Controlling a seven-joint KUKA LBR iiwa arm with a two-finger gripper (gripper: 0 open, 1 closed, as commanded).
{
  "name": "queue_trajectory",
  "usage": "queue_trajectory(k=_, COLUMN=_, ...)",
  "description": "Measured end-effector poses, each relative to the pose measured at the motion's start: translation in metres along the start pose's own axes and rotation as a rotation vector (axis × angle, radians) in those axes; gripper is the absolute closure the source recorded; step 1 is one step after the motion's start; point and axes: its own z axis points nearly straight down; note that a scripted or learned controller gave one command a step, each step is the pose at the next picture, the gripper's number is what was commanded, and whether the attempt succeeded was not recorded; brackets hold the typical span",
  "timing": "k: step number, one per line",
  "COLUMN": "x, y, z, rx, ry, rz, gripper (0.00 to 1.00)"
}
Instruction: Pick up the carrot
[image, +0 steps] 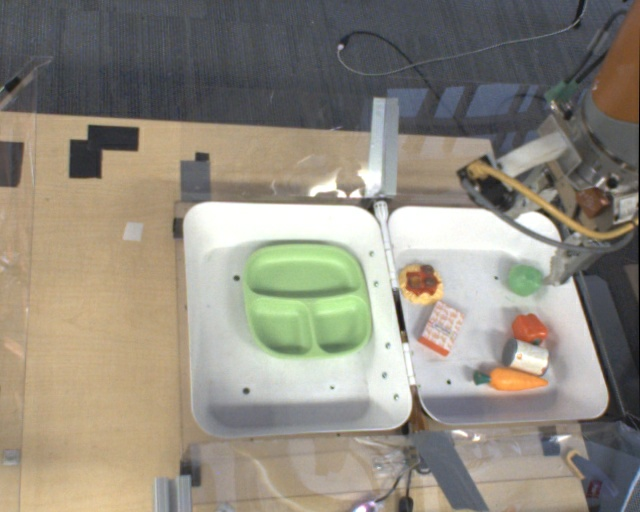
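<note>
Carrot (512, 379): tapered, smooth orange, lain at the right bin's (470, 225) front edge.
Gripper (560, 268): seen beside a round green ball (522, 280); nothing is held.
Tray (304, 300): glossy green plastic, three compartments, left bin (210, 330).

You have a table (90, 330) with a pale wood-grain top, matt, partly under a clear glossy sheet that catches glare near the bins. Both bins look like smooth white plastic with a soft sheen: the left bin (215, 390) and the right bin (470, 230). The green divided tray (305, 300) reads as smooth matt plastic. The carrot (515, 380) looks like glossy orange plastic, and the red piece (530, 326) beside it shines too. The green ball (523, 280) looks duller. The upright bracket (384, 150) between the bins is brushed grey metal. Beyond the table, the floor (200, 60) appears as dark ribbed carpet.
</note>
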Motion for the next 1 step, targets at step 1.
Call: queue_trajectory(k=1, x=-0.0001, y=-0.0759, z=0.0076, rx=0.000, ry=0.001, rz=-0.051, gripper=0.00)
